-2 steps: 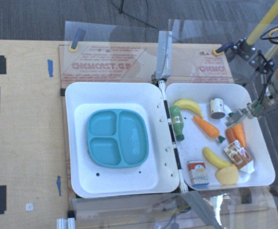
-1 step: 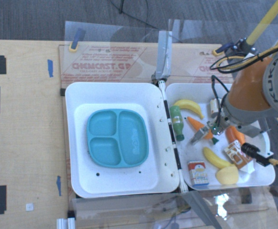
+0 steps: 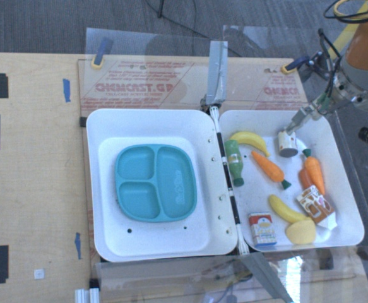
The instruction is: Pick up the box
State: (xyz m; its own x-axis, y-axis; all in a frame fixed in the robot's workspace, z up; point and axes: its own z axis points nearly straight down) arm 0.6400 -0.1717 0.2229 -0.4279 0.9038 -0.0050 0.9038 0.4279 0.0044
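Red and white, the little box (image 3: 262,228) lies flat at the near edge of the right bin (image 3: 354,229), close to the wall it shares with the other bin. It looks like smooth card with straight sides. A round yellow lemon (image 3: 300,232) sits just beside it, with a curved banana (image 3: 284,208) behind. I think the arm should come straight down and squeeze the box's long sides, missing the lemon. Far back, the end effector (image 3: 291,131) is right by a shiny little can (image 3: 288,144). I cannot tell if it is gripping or let go.
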